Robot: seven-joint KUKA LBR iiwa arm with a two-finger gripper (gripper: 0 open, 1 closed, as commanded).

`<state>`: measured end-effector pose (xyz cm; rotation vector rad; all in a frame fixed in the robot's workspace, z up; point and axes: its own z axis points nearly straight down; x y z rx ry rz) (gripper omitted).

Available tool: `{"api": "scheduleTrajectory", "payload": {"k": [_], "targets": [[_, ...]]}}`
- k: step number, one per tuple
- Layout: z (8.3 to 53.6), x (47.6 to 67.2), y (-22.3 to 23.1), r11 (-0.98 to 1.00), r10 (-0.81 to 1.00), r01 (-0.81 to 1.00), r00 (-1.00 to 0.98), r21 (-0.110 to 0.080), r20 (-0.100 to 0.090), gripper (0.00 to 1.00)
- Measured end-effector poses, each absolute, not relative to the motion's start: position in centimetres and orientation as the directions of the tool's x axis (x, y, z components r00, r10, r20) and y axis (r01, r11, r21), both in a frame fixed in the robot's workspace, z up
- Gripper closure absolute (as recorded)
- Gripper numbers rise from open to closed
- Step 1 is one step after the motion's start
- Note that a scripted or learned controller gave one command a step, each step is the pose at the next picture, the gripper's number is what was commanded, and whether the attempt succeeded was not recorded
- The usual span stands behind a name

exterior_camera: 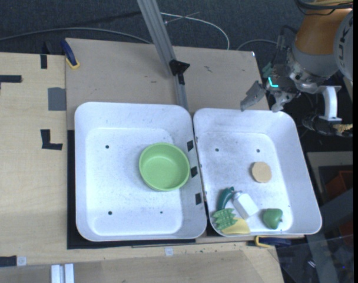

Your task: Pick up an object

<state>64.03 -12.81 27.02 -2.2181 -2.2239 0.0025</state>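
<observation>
— What sits on the bench (117, 78)?
— Two shallow white bins, side by side and touching: the left bin (85, 175) and the right bin (297, 158). A blue and yellow clamp (69, 54) grips its far left corner.

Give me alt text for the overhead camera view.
The end effector hovers open above the right bin's far edge, holding nothing. That bin holds a tan disc and small green, white and yellow items; the left bin holds a green bowl.
</observation>
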Motion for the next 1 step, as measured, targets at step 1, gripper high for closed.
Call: {"api": "scheduleTrajectory", "payload": {"k": [1], "targets": [[20.88,64.69,-12.91,0.002,1.0,1.0,-0.002,-0.007,-0.001,0.0]]}}
